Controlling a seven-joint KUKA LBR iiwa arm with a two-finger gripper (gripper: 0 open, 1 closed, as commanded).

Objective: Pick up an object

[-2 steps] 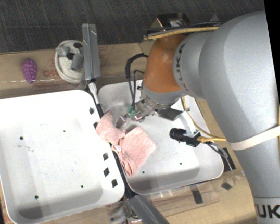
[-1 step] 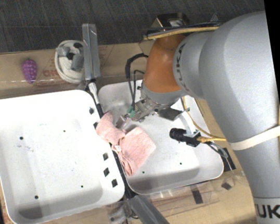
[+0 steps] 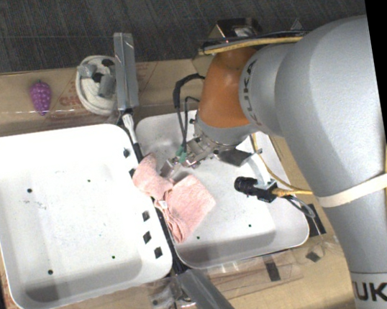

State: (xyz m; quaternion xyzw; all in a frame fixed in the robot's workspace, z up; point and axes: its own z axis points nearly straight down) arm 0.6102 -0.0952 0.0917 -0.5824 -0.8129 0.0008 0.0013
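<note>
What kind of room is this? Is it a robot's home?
Probably a robot testing lab, not a home. A big grey arm reaches over two white bins on a bench, with a pink cloth under its end effector.

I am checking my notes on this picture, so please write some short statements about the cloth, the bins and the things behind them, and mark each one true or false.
1. The pink cloth lies in the right bin, against its left wall. True.
2. The pink cloth is folded into a neat square. False: it lies crumpled, with one part raised toward the gripper.
3. A purple grape-like toy sits on the cardboard behind the left bin. True.
4. The purple toy is inside the left bin. False: it is outside, beyond the bin's far rim.
5. The gripper is over the left bin. False: it is over the right bin, at the upper end of the cloth.
</note>
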